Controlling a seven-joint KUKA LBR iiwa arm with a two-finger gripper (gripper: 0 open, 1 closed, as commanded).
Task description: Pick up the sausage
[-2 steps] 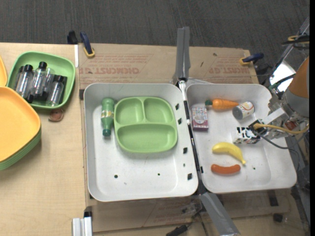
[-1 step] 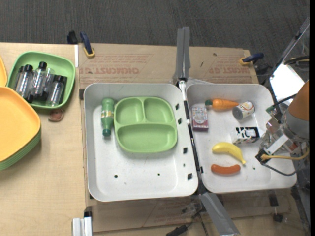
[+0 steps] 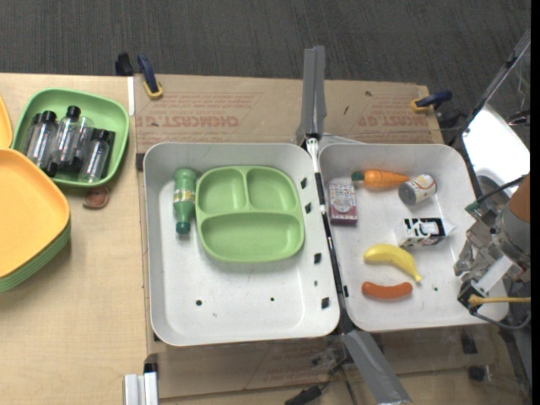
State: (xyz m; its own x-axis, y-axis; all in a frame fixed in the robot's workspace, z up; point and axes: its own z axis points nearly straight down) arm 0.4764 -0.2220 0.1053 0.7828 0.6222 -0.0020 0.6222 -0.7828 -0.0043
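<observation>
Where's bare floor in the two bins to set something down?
Left bin: the whole front strip below the green divided plate is bare; the green bottle lies beside the plate's left edge. Right bin: crowded, but a bare patch lies below the purple box, left of the banana and sausage.

End effector (image 3: 485, 270) at right rim of right bin (image 3: 460, 169): mostly cut off by picture edge, fingers too blurred and cluttered to read. Arm beyond it out of view. Orange plates (image 3: 29, 218), well left of left bin (image 3: 160, 251), cut by left edge. Labels on purple packet (image 3: 342, 202) and small carton (image 3: 423, 231) in right bin too small to read. Bottles (image 3: 67, 144) in green tray (image 3: 110, 116) overlap; count unclear.
</observation>
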